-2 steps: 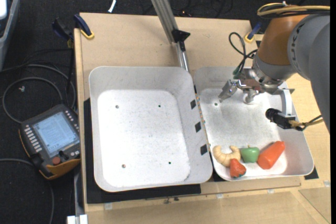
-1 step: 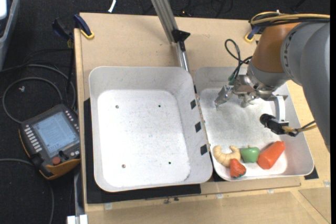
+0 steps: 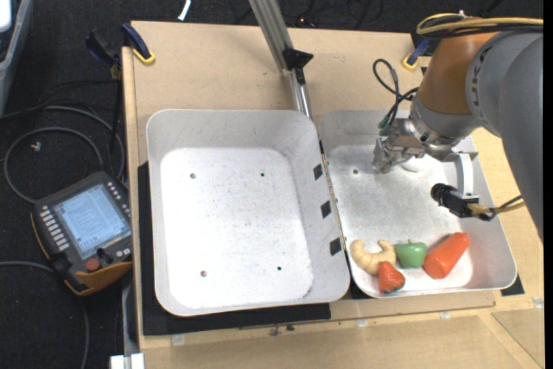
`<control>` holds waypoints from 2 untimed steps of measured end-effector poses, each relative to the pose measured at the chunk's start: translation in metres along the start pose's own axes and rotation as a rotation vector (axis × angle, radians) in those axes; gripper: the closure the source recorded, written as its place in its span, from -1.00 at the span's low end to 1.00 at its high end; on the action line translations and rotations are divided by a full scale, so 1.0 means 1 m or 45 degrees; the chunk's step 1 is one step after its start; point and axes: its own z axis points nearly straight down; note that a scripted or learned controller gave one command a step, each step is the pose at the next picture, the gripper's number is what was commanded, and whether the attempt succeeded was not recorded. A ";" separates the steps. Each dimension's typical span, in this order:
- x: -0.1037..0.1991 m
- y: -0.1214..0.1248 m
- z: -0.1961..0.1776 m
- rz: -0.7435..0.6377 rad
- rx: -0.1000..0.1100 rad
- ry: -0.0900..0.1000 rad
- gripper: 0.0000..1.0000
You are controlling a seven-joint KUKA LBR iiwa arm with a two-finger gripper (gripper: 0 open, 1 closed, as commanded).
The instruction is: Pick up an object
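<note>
Along the near wall of the right bin (image 3: 363,203) lie a cream curved piece (image 3: 371,254), a small red strawberry-like piece (image 3: 390,276), a green pepper-like piece (image 3: 412,253) and an orange carrot-like piece (image 3: 447,255). My gripper (image 3: 385,160) hangs over the far part of that bin, well away from the four pieces, with nothing visible between its fingers. The grey arm with its orange band (image 3: 449,78) reaches in from the right.
The left bin (image 3: 229,207) stands beside the right one, sharing a raised edge. A metal pole (image 3: 268,9) slants down from the top to the bins' far junction. A teach pendant (image 3: 82,225) lies on the floor at left, with cables around it.
</note>
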 end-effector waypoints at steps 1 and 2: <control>-0.001 -0.004 -0.045 0.000 -0.005 -0.001 1.00; -0.001 -0.002 -0.098 -0.003 -0.008 -0.001 1.00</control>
